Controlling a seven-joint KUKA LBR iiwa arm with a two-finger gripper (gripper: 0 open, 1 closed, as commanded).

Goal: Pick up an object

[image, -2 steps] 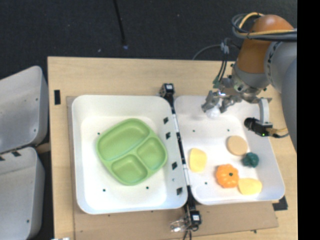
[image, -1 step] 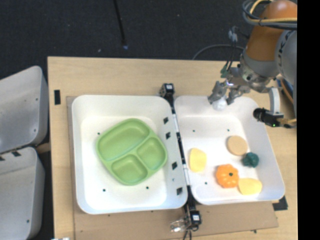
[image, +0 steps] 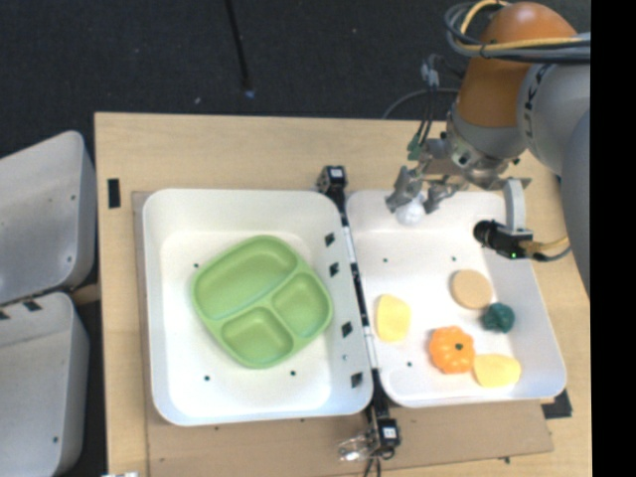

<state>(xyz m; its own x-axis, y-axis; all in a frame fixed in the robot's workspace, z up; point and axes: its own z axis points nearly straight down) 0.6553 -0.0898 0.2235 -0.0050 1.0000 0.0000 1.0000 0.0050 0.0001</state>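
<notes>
Wooden bench [image: 119, 157]: end effector [image: 415, 199] above right bin [image: 542, 361]

open floor across right bin [image: 437, 256] middle, five small items crowd near edge, green plate [image: 261, 301] fills left bin [image: 164, 366]

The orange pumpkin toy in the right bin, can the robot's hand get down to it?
Probably yes. The orange pumpkin toy lies uncovered, though a yellow piece sits close beside it. The hand hovers at the far end of the same bin, with bare floor between them.
</notes>
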